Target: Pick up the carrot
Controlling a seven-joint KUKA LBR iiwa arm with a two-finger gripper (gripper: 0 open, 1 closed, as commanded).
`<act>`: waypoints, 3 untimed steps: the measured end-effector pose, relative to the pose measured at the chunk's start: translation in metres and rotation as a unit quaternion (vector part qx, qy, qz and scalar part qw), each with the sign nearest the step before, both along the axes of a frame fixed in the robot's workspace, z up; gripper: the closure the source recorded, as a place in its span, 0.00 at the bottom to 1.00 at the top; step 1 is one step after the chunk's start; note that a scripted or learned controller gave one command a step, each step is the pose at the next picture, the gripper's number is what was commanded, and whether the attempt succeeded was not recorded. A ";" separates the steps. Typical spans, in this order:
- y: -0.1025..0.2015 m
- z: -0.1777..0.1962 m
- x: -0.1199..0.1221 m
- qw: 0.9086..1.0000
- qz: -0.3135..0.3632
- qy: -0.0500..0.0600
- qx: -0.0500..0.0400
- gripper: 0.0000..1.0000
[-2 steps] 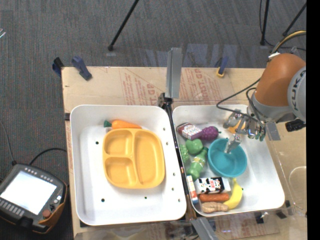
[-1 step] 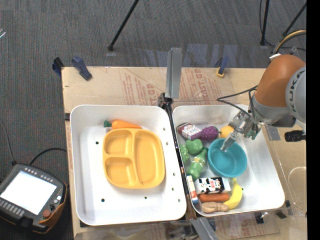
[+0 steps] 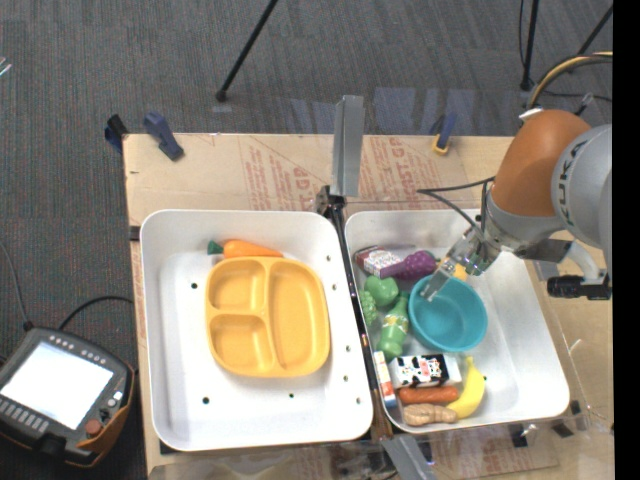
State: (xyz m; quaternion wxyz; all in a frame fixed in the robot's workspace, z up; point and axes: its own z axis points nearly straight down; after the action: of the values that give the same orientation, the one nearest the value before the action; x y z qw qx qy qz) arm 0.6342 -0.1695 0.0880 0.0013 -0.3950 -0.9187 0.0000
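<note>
carrot (image 3: 248, 249) lies in left bin (image 3: 170, 368), gripper (image 3: 452, 271) over right bin (image 3: 535, 358)

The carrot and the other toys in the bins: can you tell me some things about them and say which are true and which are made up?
1. The orange carrot with a green top lies in the left white bin. True.
2. The carrot rests inside the yellow divided plate. False: it lies just beyond the plate's far edge.
3. The teal round bowl sits in the right white bin. True.
4. The two-finger gripper is over the carrot. False: it is over the right bin, at the bowl's rim.
5. The yellow banana is in the left bin. False: it lies in the right bin, near its front edge.
</note>
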 end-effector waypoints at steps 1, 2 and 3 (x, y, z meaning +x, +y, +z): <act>0.015 0.000 -0.028 0.997 -0.083 -0.001 -0.001 0.00; 0.025 0.001 -0.038 0.986 -0.166 -0.003 -0.002 0.00; 0.019 0.014 -0.037 0.986 -0.164 -0.006 -0.008 1.00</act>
State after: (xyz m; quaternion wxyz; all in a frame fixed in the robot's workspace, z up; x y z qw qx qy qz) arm 0.5975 -0.1502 0.1018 -0.0072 -0.5400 -0.8416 0.0054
